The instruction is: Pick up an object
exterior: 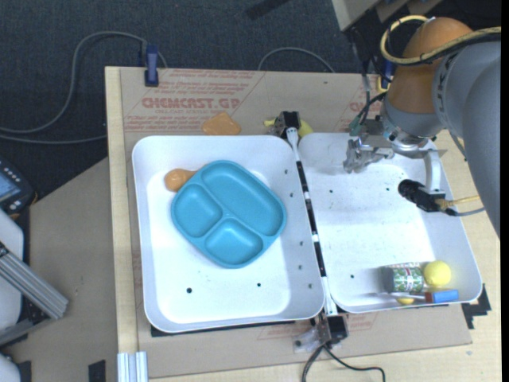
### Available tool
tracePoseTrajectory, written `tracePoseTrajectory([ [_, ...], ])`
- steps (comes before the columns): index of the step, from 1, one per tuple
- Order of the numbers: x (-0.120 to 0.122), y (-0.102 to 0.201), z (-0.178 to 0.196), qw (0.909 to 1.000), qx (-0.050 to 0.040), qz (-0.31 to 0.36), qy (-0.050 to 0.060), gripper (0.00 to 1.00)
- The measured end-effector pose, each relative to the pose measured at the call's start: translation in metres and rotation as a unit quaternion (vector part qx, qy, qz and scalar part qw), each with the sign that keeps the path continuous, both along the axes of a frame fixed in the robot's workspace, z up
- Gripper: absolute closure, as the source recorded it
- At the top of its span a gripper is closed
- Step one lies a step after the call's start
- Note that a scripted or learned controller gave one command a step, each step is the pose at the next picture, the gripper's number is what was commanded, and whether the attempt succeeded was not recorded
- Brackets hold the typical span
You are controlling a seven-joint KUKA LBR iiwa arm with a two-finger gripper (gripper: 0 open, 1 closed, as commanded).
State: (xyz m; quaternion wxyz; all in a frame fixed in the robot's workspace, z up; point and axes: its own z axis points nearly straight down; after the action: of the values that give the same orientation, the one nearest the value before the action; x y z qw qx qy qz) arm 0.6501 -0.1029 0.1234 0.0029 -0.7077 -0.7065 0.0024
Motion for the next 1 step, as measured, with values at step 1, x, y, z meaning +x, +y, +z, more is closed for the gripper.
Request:
tracePoseTrajectory([
  [1, -0.0049, 0.0681, 0.066, 1.0, -0.0003, 0.004, -0.008, 1.0],
])
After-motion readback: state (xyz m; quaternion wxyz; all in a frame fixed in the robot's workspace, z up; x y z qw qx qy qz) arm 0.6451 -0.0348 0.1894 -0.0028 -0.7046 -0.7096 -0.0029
